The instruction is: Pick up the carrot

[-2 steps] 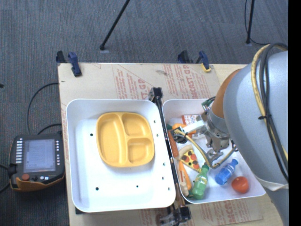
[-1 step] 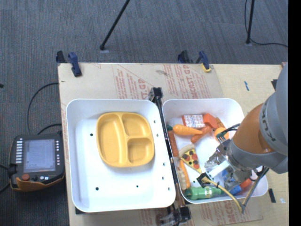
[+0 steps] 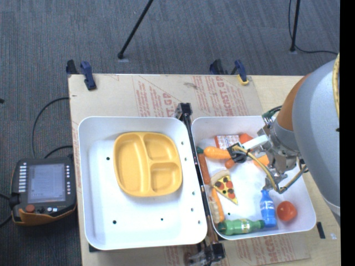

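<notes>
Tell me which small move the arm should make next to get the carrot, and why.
Probably slide the gripper toward the view's left until it is over the carrot. The carrot lies in the right bin's upper left part, near the pizza slice, while the gripper hangs further right, near the blue bottle.

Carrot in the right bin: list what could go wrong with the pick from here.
1. The carrot lies close beside the red-and-white packet, so a grasp may catch or shove the packet instead.
2. Other orange sticks lie along the right bin's left wall; the program could take one for the carrot.
3. The gripper is off to the carrot's right, so closing here would likely miss.
</notes>
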`<state>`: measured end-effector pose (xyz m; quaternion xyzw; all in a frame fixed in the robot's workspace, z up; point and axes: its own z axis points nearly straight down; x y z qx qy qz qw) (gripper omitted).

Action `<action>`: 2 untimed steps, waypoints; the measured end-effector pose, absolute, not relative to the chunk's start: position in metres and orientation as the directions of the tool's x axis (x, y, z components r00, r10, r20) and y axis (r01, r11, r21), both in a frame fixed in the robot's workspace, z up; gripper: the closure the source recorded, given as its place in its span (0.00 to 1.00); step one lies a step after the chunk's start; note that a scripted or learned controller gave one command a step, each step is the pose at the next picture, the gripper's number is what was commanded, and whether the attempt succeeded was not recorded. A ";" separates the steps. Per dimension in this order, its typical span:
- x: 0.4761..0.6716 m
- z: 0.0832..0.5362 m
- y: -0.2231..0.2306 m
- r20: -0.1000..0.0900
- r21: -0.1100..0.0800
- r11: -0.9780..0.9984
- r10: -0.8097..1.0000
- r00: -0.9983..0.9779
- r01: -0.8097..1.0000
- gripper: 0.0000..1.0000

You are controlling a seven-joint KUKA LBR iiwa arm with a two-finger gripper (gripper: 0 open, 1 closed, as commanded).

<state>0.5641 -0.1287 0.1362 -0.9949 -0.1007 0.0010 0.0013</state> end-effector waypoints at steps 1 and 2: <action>0.556 0.086 -0.133 -0.005 -0.005 -0.979 0.204 0.979 0.204 0.00; 0.632 0.223 -0.088 0.001 -0.002 -0.977 0.213 0.977 0.214 0.00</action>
